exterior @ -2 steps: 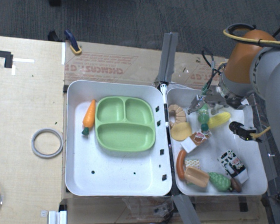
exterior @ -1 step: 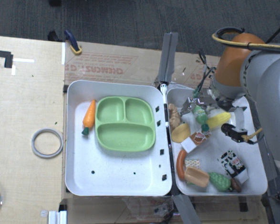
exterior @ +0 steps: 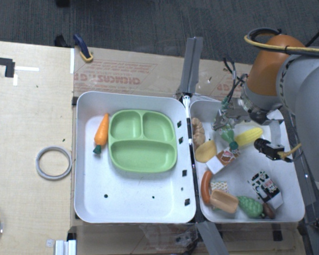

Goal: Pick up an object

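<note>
Gripper (exterior: 227, 119) hangs low in the right bin (exterior: 289, 215), near its back wall, just above a green-stemmed toy beside the corn cob (exterior: 249, 136); whether it is spread or closed I cannot tell, as the wrist hides it. Nothing is visibly held. The toys lie crowded here: the potato (exterior: 205, 151), the sausage (exterior: 206, 186) and the black-and-white carton (exterior: 264, 186). A close could well pinch two at once or nudge the corn aside. The carrot (exterior: 101, 130) and green tray (exterior: 143, 141) sit apart in the left bin (exterior: 138, 204).
</note>
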You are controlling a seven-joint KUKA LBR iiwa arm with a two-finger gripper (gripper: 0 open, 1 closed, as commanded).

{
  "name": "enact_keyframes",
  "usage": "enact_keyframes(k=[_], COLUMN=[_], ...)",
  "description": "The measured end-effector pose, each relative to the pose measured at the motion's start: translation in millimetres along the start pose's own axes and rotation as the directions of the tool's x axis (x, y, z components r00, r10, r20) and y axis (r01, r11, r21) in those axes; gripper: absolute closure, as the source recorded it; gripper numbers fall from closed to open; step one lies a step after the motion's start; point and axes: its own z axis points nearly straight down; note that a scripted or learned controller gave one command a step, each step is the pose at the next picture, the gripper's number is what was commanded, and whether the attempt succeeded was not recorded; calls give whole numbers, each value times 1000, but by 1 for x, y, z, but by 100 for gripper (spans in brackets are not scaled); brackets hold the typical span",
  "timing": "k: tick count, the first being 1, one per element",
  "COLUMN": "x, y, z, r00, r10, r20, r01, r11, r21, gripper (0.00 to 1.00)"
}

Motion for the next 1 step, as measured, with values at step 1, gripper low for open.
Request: enact_keyframes(k=[1], x=[53], y=[2], z=[-89], r00=[967], r10=[255], r20=[-1], r01=[-255], r11=[967], r21=[3], gripper=[100])
